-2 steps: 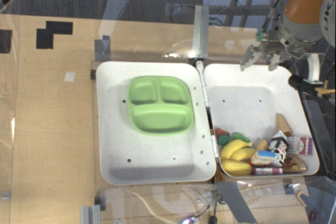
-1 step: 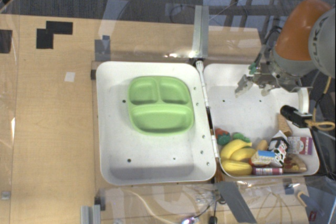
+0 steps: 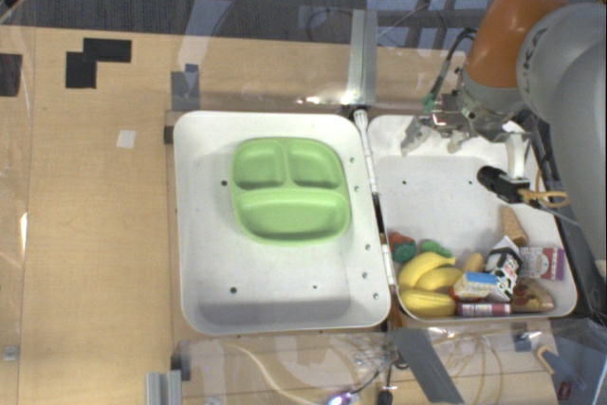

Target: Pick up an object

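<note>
At the far end of the right bin (image 3: 446, 204), close to the back wall, the gripper (image 3: 432, 143) hangs over bare white floor with its fingers (image 3: 411, 138) spread apart and nothing between them. Everything worth taking lies the other way, heaped against the near wall of that same bin, well apart from the gripper, with an open stretch of floor between. The bananas (image 3: 427, 275) are the biggest and plainest target. They sit at the left of the heap, near the divider between the bins, and their long axis runs roughly across the bin, from the divider side towards the middle. A small green thing (image 3: 406, 253) touches them on the far side, and a jumble of small cartons (image 3: 503, 268) crowds in on their right, too tangled to sort one from another. The left bin (image 3: 204, 232) holds a green divided plate (image 3: 289, 190), but that lies across the divider and flat, a poor thing to pinch. So the move likely to come is a run towards the near wall and a little to the divider side, then a descent with the fingers set across the bananas' length — not along it, or they would straddle nothing.
</note>
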Tool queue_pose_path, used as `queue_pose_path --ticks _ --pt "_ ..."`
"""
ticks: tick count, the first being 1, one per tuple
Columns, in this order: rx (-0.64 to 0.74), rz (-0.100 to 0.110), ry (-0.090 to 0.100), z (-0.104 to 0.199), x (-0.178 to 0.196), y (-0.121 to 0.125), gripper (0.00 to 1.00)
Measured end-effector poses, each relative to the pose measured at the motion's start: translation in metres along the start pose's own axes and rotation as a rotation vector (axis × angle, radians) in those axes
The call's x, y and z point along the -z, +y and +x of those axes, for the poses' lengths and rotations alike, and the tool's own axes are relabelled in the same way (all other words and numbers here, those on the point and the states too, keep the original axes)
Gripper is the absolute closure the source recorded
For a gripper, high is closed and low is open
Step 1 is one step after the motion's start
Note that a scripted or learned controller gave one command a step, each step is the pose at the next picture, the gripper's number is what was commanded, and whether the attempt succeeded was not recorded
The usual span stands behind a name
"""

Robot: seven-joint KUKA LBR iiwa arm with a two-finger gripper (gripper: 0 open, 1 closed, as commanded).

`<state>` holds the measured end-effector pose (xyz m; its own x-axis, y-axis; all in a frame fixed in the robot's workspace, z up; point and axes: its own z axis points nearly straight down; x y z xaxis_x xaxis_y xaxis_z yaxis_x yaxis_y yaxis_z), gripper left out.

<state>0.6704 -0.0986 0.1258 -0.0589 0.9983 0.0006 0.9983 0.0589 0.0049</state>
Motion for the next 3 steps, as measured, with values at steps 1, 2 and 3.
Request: queue_pose_path --ticks 1,2,3 --pt "-0.013 -0.003 -0.001 -0.003 0.065 0.000 0.00" --pt "0.070 0.001 -0.001 0.010 0.012 0.000 0.00" --pt "0.080 0.000 -0.001 -0.018 0.013 -0.061 0.00"
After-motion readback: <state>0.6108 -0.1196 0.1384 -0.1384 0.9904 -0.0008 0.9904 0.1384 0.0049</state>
